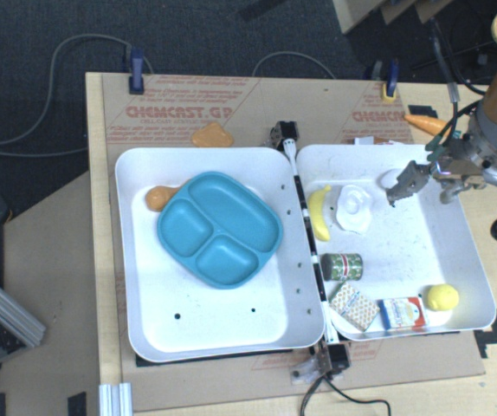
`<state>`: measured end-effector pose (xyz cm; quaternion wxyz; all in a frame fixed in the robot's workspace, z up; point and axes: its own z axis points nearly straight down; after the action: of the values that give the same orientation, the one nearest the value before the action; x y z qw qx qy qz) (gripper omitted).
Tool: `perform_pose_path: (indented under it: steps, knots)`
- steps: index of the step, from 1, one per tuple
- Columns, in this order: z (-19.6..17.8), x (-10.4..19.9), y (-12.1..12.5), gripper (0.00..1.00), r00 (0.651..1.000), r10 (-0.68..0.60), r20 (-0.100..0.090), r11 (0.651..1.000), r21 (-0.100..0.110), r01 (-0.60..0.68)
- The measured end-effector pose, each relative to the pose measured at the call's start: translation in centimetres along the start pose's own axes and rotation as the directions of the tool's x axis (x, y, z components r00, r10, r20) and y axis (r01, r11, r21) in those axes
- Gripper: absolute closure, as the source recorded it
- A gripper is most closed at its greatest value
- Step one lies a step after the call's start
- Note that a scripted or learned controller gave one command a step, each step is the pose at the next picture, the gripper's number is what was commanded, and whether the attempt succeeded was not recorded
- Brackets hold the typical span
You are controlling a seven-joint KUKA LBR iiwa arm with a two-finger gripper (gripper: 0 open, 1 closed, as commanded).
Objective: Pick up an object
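Bench (101, 232) stands on dark carpet. Tool (423, 182) spread open, gripping nothing, above right bin (469, 258); white cup (353, 208) just left.

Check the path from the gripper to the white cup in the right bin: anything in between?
Nothing visible does. The gripper hangs over the right bin, just right of the white cup, with bare bin floor between them. The banana lies on the cup's far side.

A single fixed camera is looking down at a slant from above the desk (101, 232), taking in both white bins, the left bin (136, 258) and the right bin (465, 250), whole, with dark carpet (41, 24) showing beyond the far edge.
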<state>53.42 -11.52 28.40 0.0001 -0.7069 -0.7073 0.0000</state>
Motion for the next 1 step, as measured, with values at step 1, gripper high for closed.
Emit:
perform_pose_path:
  steps: [1]
  knots:
    - [16.50, 1.04, -1.90, 0.00, 1.000, 0.003, -0.004, 1.000, 0.013, -0.003]
